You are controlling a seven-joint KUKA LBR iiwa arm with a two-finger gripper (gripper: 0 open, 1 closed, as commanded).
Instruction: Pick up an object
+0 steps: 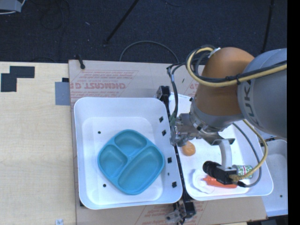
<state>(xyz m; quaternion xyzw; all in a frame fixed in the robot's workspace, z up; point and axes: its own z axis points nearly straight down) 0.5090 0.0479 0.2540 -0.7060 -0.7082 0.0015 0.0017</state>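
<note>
The arm hangs over the right bin, hiding most of it. My gripper is low at that bin's left wall, near the divider between the bins. A small tan-orange round object lies on the bin floor just right of and below the gripper, close to it; I see nothing held. Near the bin's front lie an orange carrot-shaped piece and a white object, side by side.
The left bin holds a blue divided plate, lying flat and turned at an angle. Cardboard lies under both bins. The pale bench top stretches to the left, and dark floor with cables lies beyond.
</note>
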